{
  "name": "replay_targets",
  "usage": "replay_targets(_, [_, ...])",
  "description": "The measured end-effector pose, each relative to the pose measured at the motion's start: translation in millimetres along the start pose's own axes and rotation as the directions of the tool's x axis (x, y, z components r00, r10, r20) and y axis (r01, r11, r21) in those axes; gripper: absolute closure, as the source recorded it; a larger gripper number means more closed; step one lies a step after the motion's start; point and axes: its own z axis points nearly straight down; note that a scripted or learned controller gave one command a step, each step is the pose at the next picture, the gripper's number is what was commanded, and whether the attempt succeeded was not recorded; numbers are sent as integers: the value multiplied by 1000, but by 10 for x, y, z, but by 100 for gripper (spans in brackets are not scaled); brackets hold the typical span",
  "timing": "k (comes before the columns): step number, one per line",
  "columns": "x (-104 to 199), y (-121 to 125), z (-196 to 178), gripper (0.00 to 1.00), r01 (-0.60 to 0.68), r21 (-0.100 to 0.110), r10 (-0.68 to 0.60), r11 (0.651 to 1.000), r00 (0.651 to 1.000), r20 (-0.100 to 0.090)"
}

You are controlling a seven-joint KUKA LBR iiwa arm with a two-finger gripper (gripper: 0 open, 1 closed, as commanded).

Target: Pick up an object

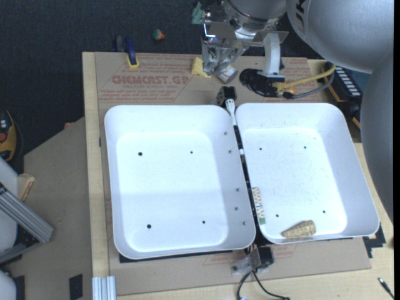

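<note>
Noting, far left of the pincer [220, 67], a blue and yellow clamp [130, 52] at the board's far edge, and a small orange and green scrap [159, 35] on the dark floor behind it.

Reading "CHEMCAST G P" in faded red capitals across the brown board [150, 79], left of the pincer and level with it. Making out smaller red print beneath, too faint to read.

Finding the left bin [119, 167] nearer the camera than the pincer and to its left, white, with four dark dots on its floor.

Seeing the pincer hanging over the board just beyond the far rims, above the seam between the two bins. Being unable to tell how far open it is, or whether anything is in it. Spotting a small yellow bit [201, 67] just left of it, touching or apart not clear.

Reading part of large black letters on the grey arm [350, 24], up and right of the pincer.

Noticing a narrow printed label [259, 206] on the seam, too small to read.

Locating the tan wedge [299, 230] in the right bin [350, 167], well away from the pincer, toward the camera and to its right, lying flat by the near wall. Looking rough and speckled, broad at the right end, tapering to the left.
</note>
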Motion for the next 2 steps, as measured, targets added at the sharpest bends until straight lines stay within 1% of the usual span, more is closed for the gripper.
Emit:
replay_targets(1, [214,72,785,100,6,17,-6,1000,1000,1])
replay_targets(2, [950,81,392,100,11,1,-11,1000,1000,-4])
